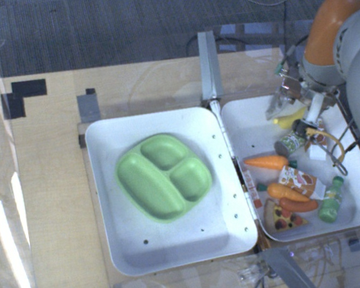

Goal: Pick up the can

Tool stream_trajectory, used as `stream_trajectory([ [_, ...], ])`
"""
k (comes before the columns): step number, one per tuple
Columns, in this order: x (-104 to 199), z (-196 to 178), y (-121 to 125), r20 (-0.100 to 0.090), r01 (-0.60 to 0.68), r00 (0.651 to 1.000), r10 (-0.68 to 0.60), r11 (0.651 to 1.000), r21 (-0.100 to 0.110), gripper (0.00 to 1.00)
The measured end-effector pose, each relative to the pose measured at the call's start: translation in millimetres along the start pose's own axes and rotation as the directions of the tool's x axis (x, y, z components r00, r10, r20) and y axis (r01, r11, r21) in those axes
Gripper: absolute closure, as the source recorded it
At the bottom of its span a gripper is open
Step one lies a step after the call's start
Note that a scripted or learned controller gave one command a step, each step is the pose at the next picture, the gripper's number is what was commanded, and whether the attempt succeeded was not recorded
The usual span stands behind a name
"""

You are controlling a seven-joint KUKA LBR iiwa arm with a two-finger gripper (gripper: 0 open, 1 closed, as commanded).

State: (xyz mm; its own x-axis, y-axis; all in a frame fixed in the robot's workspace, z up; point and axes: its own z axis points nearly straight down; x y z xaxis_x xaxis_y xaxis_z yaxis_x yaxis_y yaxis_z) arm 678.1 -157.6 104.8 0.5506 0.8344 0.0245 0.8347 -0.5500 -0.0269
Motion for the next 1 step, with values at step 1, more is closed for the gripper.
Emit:
stream_trajectory([
  [1,-3.3,0.3,-3.4,-0.002,-0.103,0.995,0.103,0.995,-0.009,0.00],
])
